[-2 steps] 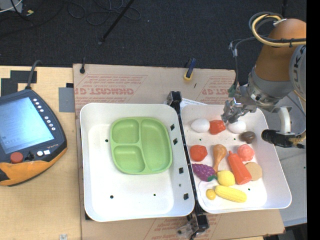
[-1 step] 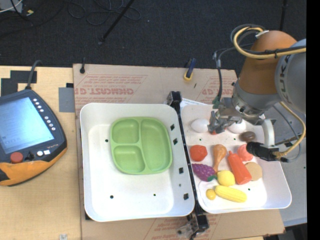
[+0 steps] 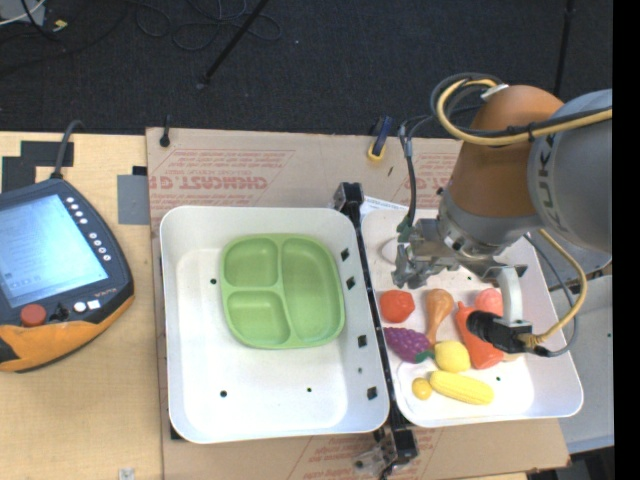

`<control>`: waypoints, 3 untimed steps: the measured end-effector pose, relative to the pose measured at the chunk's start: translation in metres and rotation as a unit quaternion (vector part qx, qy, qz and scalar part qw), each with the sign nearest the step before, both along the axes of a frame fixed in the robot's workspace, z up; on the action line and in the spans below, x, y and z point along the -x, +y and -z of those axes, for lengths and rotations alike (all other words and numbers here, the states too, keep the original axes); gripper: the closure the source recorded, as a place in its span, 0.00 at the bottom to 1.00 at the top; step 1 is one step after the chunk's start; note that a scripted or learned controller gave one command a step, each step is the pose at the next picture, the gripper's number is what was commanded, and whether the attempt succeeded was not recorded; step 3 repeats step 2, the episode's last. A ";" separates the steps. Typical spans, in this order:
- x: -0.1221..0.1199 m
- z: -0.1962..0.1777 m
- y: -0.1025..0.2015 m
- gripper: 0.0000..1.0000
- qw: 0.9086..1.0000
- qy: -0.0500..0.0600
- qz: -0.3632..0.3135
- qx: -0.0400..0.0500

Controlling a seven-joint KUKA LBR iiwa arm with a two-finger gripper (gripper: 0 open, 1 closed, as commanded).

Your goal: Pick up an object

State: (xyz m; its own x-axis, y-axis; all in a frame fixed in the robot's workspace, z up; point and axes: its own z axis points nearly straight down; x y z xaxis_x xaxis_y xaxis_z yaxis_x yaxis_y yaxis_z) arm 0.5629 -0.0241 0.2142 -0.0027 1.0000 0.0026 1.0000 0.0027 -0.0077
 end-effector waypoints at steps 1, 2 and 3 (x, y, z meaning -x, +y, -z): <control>0.031 -0.006 0.047 1.00 1.000 0.000 0.000 0.000; 0.043 -0.020 0.090 1.00 1.000 -0.002 0.000 0.001; 0.043 -0.020 0.090 1.00 1.000 -0.002 0.000 0.001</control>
